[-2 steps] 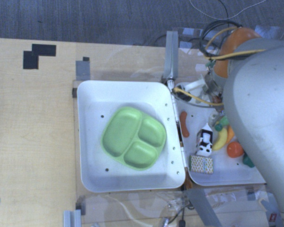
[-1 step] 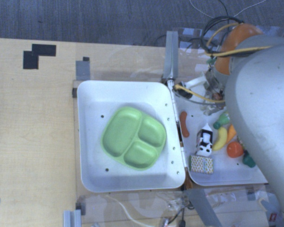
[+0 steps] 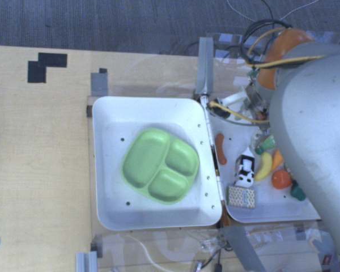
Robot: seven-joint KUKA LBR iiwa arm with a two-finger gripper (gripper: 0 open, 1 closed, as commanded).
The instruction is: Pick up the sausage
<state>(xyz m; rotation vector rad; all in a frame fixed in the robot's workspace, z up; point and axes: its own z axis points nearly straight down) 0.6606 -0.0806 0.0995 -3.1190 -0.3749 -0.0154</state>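
The sausage (image 3: 220, 148) is a small reddish-brown link lying along the left wall of the right bin (image 3: 272, 211), close to the divider between the two bins. The grey arm (image 3: 311, 123) with its orange band (image 3: 283, 50) reaches in from the right and covers much of the right bin. The gripper (image 3: 255, 103) is at the back of the right bin, behind and to the right of the sausage, tangled among cables; its fingers are not distinguishable.
The left bin (image 3: 110, 208) holds a green divided plate (image 3: 160, 164). In the right bin lie a black-and-white cow toy (image 3: 245, 170), a yellow banana (image 3: 264, 166), a woven brown block (image 3: 241, 196), an orange-red fruit (image 3: 281, 178) and green pieces (image 3: 264, 147).
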